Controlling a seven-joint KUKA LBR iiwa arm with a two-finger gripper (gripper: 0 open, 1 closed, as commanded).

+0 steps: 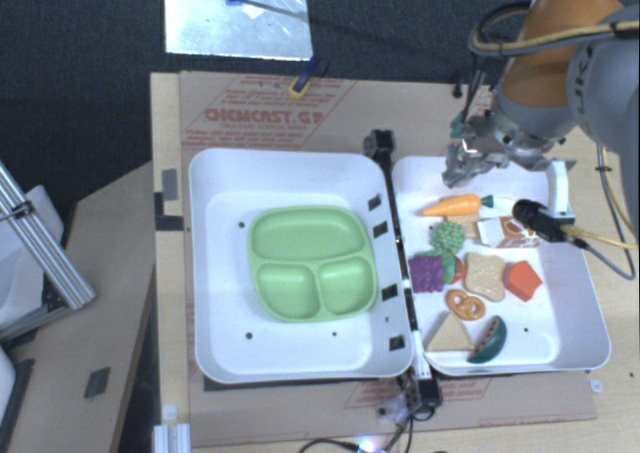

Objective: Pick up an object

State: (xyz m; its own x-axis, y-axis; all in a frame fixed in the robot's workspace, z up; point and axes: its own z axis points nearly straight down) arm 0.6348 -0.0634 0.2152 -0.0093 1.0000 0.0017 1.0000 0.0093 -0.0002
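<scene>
Two white bins sit side by side on the desk. Taking the carrot in the right bin as landmark: the end effector hangs just above it, toward the bin's far edge, can't tell if it's open or closed. Below the carrot are broccoli, purple grapes, toast, a red block and a pretzel, packed pretty tight. Left of the carrot, the other bin holds a green divided plate.

Toy foods lie scattered in the right bin
</scene>
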